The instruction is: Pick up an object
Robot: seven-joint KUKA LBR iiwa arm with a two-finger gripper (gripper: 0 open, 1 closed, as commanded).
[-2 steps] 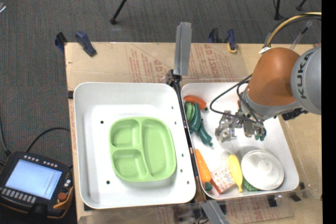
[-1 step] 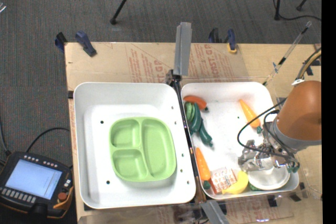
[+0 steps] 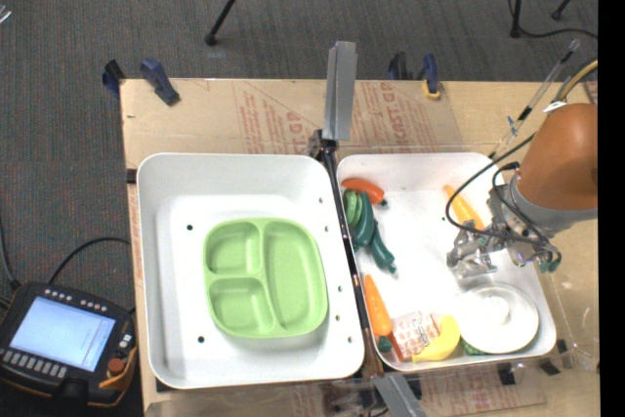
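You are looking down on 2 white bins sitting side by side on the bench. The left bin (image 3: pixel 156 210) is holding a green divided plate (image 3: pixel 265 278) with 3 compartments, lying flat near its middle.

The right bin (image 3: pixel 410 166) is carrying the loose objects. An orange-red piece (image 3: pixel 363 187) is lying near the bin's upper left, touching the top of a cluster of dark green vegetable shapes (image 3: pixel 365 228) running down the left wall. A carrot (image 3: pixel 377 305) is lying below them along the same wall. A small printed box (image 3: pixel 414 332) is sitting at the near edge, just beside a yellow banana-like piece (image 3: pixel 447 339). A white round plate (image 3: pixel 498 318) is resting in the near right corner. A yellow-orange stick (image 3: pixel 461 206) is lying tilted in the upper right part.

The arm is reaching in from the right, orange band (image 3: pixel 563 156) above the wrist. The gripper (image 3: pixel 473 259) is hanging low over the bin floor, between the yellow-orange stick and the white plate. Whether its fingers are spread or closed, you cannot tell; nothing is visibly sitting between them.
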